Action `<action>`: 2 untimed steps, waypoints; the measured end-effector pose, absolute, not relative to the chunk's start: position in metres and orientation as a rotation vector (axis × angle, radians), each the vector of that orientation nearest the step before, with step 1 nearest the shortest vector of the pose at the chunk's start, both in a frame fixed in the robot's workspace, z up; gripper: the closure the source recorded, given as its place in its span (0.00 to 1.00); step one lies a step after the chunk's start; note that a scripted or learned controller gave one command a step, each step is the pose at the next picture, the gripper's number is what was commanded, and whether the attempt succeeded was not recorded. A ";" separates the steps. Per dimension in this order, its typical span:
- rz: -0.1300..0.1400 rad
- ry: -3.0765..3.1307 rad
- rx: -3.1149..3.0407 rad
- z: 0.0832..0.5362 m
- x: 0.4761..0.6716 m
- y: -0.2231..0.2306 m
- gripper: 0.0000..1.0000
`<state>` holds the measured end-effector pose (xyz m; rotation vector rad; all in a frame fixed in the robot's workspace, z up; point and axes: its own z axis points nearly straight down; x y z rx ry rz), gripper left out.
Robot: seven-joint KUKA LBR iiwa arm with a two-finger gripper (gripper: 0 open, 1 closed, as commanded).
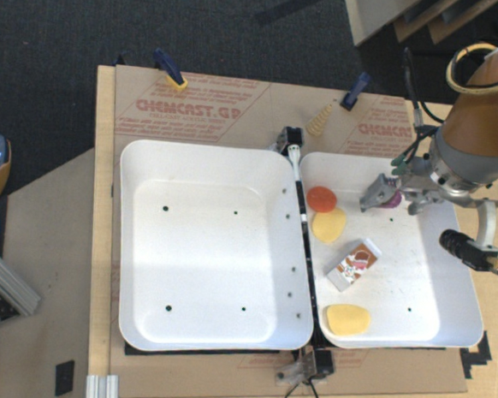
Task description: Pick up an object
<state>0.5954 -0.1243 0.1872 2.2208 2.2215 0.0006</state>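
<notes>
The right bin [446, 312] holds several objects. A red-orange round piece [321, 199] lies against a yellow rounded piece [328, 225] near the divider. A small brown-and-white box [353, 264] lies mid-bin, and a yellow oblong piece [347, 318] sits at the front left corner. My gripper [397, 199] hangs over the back of this bin, open, its two grey fingers spread apart. A small purple object [392, 197] shows between them, close to the left finger. I cannot tell whether it touches either finger.
The left bin [203, 242] stands beside the right one, with a black clip [289, 140] at the rim where they meet. Blue clamps [170, 68] [355, 90] grip the cardboard's back edge. A black cable end [464, 247] juts over the right bin's right side.
</notes>
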 end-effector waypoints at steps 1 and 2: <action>-0.006 2.227 2.228 0.079 0.571 -0.099 0.00; 0.018 2.222 2.206 0.192 0.614 -0.048 0.00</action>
